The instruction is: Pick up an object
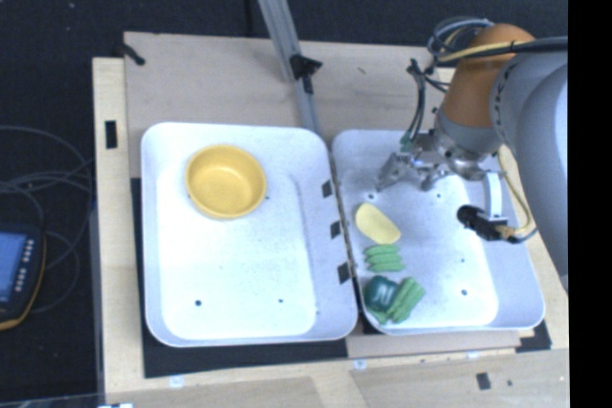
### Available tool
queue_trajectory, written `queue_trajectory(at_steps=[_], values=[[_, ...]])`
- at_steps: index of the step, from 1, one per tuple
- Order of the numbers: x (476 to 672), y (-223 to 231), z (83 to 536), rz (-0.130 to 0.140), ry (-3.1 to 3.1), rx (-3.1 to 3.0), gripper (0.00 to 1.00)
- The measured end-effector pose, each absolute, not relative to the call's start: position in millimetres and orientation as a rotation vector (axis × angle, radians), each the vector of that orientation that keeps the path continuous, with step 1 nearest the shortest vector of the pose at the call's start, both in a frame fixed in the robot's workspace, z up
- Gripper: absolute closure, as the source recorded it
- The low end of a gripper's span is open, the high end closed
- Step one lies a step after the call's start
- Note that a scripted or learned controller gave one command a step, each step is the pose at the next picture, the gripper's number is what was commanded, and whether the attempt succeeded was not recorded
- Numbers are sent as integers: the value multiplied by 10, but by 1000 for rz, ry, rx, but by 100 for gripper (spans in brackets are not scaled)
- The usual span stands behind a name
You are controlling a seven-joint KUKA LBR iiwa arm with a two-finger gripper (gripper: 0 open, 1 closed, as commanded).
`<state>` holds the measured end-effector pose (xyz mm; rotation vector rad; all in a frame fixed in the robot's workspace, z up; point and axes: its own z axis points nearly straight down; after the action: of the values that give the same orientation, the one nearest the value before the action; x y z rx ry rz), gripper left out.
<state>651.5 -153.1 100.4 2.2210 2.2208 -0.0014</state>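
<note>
Candidate objects lie in the right bin (507, 296), grouped along its left side at lower centre-right of the frame: a pale yellow piece (377, 225), just below it a small light green piece (383, 257), and below that a dark green round object (380, 289) touching a larger light green piece (407, 299). We cannot tell what each item is beyond colour and rough shape. A yellow bowl (226, 181) sits alone in the upper left part of the left bin (239, 301).

The hand (404, 167) appears above the upper part of the right bin, up and to the right of the yellow piece and apart from it. Its fingers point toward the left of the frame. We see nothing between them, but the view is too small to let us say whether they are spread or closed. The arm (473, 96), with its orange band, enters from the right edge.

We judge the task to be at an early stage: every object rests on a bin floor, none is lifted. What remains is the choice of a target, the descent, the closing of the hand and the lift. The yellow piece lies nearest the hand. Both bins rest on the tabletop (220, 76).
</note>
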Motion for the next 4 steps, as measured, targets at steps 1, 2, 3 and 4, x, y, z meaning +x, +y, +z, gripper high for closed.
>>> queue_trajectory(at_steps=[1,2,3,4], values=[[6521,-1534,1119,1,2219,2220,100],[6549,-1582,1750,6,2217,2218,100],[6529,-1586,2184,5,2218,2219,100],[6534,-1593,2472,3,2219,2220,100]])
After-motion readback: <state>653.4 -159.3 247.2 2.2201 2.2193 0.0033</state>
